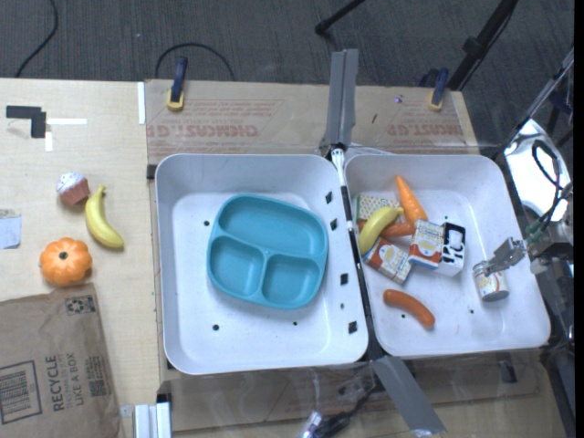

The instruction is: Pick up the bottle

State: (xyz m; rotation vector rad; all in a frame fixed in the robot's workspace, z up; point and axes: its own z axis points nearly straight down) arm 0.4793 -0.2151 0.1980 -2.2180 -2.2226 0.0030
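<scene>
Right bin (511,327) edge: gripper (507,254) beside can (493,285)
Grip: cannot tell
Risk: no clear bottle, may grab can

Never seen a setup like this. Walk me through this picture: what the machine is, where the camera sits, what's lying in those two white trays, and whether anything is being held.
The camera is fixed above a bench and looks down at a slant. Two shallow white bins sit side by side. The left bin holds a blue divided plate. The right bin holds toy food: a banana, a carrot, a sausage, small cartons and a black-and-white packet.

The machine is a robot arm reaching in from the right edge. Its gripper sits near the right bin's right side, just above a small silvery, can-like object. Whether it grips that object is too small to tell.

On the bench to the left lie a pumpkin, another banana and a cupcake.
</scene>
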